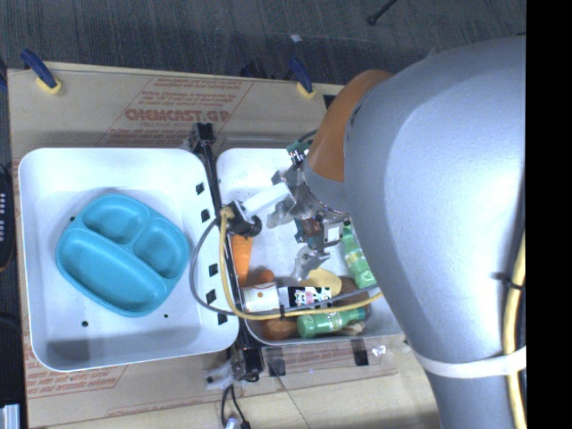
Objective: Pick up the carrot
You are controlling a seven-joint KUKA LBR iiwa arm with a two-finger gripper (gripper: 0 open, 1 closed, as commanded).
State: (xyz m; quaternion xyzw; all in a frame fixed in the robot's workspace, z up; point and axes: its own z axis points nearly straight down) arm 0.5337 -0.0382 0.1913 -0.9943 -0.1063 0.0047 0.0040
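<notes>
Gripper [308, 239] hung low over the right bin [246, 168], reaching in from the right beneath the big grey arm [438, 222] with its orange band [335, 137]; whether it was open or closed could not be told from this angle, and nothing could be seen held in it. The carrot [239, 256] lay along the left wall of that bin, just left of the gripper and apart from it. Near the carrot's near end sat a jumble of items, among them a green bottle [329, 322] lying on its side at the bin's near edge and a yellowish piece [323, 281] just beside the gripper. In the left bin [45, 239] rested a blue divided plate [123, 253].
</notes>
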